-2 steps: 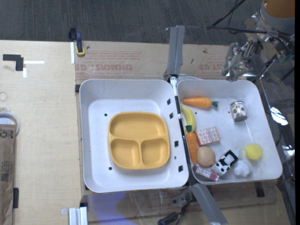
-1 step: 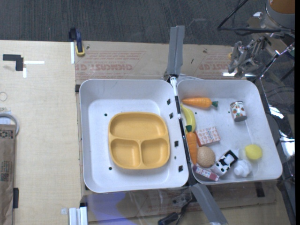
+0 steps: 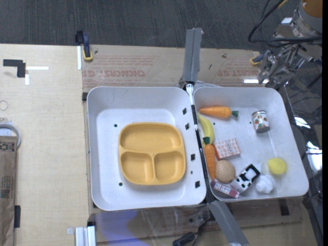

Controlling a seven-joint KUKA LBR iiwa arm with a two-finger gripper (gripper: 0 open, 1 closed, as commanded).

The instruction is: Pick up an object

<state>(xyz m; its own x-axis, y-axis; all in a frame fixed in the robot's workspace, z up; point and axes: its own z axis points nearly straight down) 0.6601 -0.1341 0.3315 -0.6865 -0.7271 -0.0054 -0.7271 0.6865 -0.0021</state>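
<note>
We see the gripper [image 3: 279, 65] above the right bin; small can [image 3: 260, 121] at its 7 o'clock, apart; finger state unclear.

1. The cardboard sheet [image 3: 154, 65] lying behind the two bins carries red print that appears upside down; it seems to read "CHEMCO", repeated at its right end.
2. The small can [image 3: 260, 121] has a label too small to read.
</note>
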